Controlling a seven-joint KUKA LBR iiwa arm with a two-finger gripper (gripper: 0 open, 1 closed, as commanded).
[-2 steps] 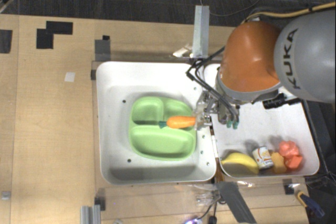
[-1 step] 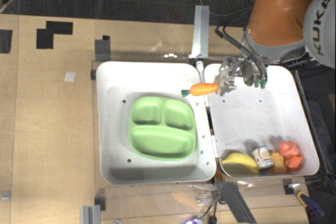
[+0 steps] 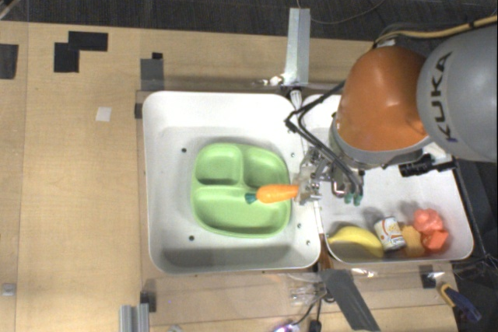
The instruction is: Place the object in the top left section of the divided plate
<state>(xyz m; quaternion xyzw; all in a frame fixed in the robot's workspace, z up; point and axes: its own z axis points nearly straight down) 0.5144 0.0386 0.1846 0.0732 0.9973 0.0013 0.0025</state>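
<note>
A green divided plate (image 3: 226, 210) lies in the left white bin (image 3: 167, 167), with two small sections at the back and one wide section at the front. An orange toy carrot (image 3: 274, 193) with a green tip hangs level over the plate's right side, about where the top right section meets the wide front one. My gripper (image 3: 305, 189) is at the plate's right edge, by the wall between the bins, and is shut on the carrot's thick end. The top left section (image 3: 218, 164) holds nothing.
The right bin (image 3: 459, 202) holds a banana (image 3: 354, 239), a small white can (image 3: 389, 232) and red and orange toy fruit (image 3: 429, 228) along its front edge. The arm's orange band (image 3: 381, 101) hangs over that bin's back. A metal post (image 3: 298, 47) stands behind the bins.
</note>
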